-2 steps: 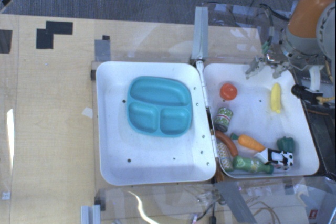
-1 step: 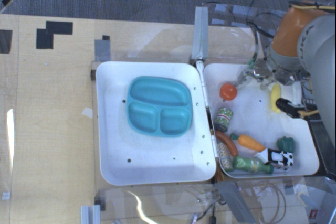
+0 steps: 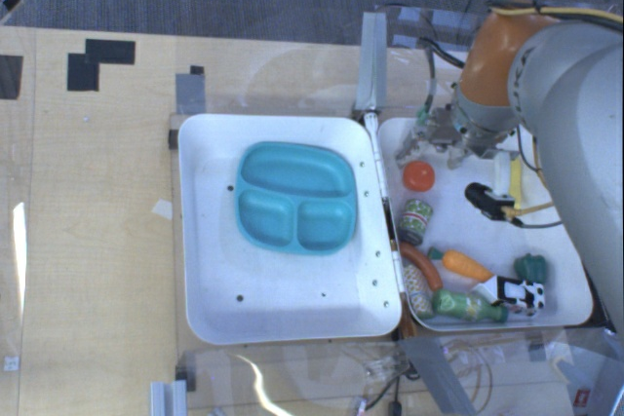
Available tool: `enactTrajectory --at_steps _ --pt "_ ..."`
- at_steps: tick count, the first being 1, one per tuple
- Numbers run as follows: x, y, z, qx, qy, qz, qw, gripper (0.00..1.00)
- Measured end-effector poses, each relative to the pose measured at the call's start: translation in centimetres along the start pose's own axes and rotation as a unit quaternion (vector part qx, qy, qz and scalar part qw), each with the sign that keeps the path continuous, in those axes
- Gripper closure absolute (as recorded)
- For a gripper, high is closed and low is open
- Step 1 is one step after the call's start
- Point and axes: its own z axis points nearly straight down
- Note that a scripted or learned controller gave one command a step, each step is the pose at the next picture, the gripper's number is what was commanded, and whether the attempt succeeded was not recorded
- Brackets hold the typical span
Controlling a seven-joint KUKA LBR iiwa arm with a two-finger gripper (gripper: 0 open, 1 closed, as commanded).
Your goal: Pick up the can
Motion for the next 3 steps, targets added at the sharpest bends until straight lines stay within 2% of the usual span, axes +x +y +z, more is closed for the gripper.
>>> enactTrajectory --at_steps 1,2,3 --pt "-5.6 0.2 -0.1 0.000 -0.001 0.061 0.9981 0.00" --pt "-6.9 0.3 -0.2 -0.001 -0.001 0.065 0.9979 0.00" --pt "-4.4 -0.1 -0.7 0.004 -0.002 0.220 0.9756 0.00"
